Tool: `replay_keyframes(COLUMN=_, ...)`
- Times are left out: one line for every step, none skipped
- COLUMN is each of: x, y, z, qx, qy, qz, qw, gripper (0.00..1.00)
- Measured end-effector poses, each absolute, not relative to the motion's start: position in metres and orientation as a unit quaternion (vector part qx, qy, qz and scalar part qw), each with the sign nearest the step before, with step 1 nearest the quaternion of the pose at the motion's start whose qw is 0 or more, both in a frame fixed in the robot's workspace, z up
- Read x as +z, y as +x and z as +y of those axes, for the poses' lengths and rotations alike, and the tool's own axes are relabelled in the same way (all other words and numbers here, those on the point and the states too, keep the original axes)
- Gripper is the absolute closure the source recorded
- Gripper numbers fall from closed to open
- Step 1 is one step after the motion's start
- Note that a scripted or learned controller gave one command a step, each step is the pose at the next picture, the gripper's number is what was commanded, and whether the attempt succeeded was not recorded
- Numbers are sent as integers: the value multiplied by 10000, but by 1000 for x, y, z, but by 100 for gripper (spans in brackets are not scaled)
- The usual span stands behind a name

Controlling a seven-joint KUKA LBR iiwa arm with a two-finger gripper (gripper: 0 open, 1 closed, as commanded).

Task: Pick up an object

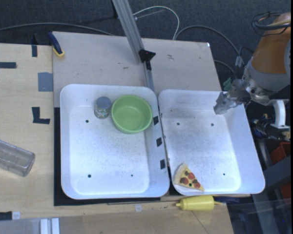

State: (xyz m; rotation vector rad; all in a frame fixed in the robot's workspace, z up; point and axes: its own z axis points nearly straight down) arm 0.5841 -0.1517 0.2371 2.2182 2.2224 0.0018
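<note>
At the far left of the frame a clear plastic container (10,156) lies on its side on the wooden surface (19,106), outside both bins, so it is not a practical target. In the left bin (73,179), near its upper edge, a small can (102,107) stands just beside a green bowl (132,113); whether they touch cannot be told. The can is judged a hard pick, because the bowl crowds it on the right. The bowl could be taken by its rim.

In the right bin (234,150), at the lower left corner, a slice of toy pizza (187,178) lies flat close to the bin wall. A flat thing near a wall is judged risky to pinch. Below this bin, a yellow bottle (197,203) rests on its side at the edge of the surface.

At the upper right of the frame the hand (223,105) hangs over the upper right corner of the right bin. Whether it is released or clenched cannot be told, and nothing is seen held in it. No object is picked yet. For a good try, one clear target should be chosen, the hand centred above it, and lowered straight.
</note>
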Motion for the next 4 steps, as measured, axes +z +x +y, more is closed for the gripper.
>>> replay_keyframes(x=244, y=596, z=-98, qx=6, qy=7045, qz=7097, qw=-6, gripper=100)
replay_keyframes(x=248, y=598, z=-51, qx=4, qy=7047, qz=7095, qw=-7, gripper=100)
replay_keyframes(x=241, y=593, z=8, qx=-3, qy=7046, qz=7096, qw=-15, gripper=100)
replay_keyframes(x=226, y=602, z=61, qx=-7, qy=7047, qz=7095, qw=-12, gripper=100)
